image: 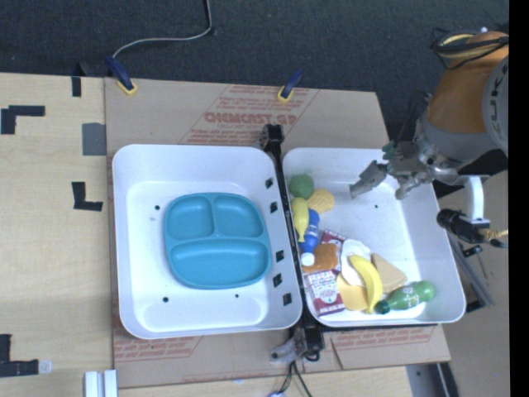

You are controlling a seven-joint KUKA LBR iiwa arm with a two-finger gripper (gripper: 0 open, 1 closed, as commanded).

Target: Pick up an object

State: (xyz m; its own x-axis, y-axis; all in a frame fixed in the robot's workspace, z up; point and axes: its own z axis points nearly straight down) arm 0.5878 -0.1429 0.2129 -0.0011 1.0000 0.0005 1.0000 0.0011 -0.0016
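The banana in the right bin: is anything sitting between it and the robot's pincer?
Nothing visible does. The pincer hangs over bare white floor at the far side of the right bin, and the banana lies nearer the camera, on top of the pile.

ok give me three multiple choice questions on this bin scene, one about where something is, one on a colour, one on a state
1. Where does the blue divided plate lie?
A. in the left bin
B. in the right bin
C. on the cardboard

2. What colour is the bottle at the near edge of the right bin?
A. red
B. green
C. black

3. How does the gripper stand?
A. shut on the banana
B. shut on the plate
C. open, holding nothing

Answers:
1. A, the plate sits alone in the left bin.
2. B, the bottle is green, lying beside the banana.
3. C, its two fingers are spread over a bare part of the right bin, nothing between them.
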